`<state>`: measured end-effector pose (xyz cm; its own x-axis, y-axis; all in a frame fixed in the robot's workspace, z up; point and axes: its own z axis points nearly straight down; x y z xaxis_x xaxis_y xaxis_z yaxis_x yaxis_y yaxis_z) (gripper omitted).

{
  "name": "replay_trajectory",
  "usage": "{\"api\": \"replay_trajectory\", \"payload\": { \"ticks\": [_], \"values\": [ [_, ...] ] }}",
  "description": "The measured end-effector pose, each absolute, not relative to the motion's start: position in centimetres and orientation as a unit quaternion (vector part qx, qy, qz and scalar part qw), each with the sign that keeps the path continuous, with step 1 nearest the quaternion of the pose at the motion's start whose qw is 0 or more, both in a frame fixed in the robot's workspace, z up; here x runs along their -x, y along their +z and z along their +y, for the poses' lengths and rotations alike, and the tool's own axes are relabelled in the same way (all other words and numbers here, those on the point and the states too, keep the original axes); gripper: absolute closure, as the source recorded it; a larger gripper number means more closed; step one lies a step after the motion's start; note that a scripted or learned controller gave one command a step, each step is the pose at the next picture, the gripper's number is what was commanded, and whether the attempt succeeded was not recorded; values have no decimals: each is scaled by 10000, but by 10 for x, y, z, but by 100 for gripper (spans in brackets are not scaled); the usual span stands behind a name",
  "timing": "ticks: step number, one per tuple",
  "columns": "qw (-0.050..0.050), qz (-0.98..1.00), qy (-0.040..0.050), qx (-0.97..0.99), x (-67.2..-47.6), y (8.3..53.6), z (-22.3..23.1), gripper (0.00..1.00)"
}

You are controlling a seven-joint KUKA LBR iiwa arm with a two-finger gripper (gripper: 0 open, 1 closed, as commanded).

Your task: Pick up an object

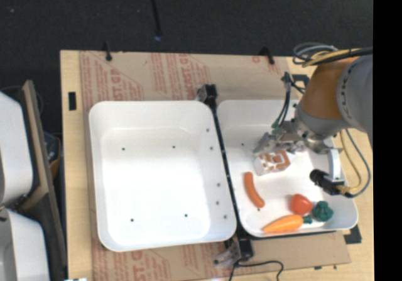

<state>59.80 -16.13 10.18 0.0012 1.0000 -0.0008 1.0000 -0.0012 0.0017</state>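
My gripper (272,146) hangs low in the middle of the right bin (248,116), at the end of the grey arm with its orange band (320,94). Directly below it, touching or nearly touching, is a small pale object with a brown pattern (275,161); I cannot make out whether it is gripped. In the same bin an orange-red sausage (254,190) lies to the lower left. A red tomato (300,203), a green piece (323,211) and an orange carrot (282,224) sit by the bin's front edge.
The left bin (100,148) stands beside the right one, with a dark divider (221,154) between them. Both rest on a cardboard-covered bench (144,75). Cables (352,166) loop at the arm's right side.
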Motion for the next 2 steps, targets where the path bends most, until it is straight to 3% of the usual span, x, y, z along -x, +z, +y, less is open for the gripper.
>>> {"api": "replay_trajectory", "payload": {
  "ticks": [1, 2],
  "values": [
    [9, 7066, 8, -7076, -598, 112, -161, 100],
    [7, 7079, 11, -7063, -680, 146, -112, 100]
  ]
}}
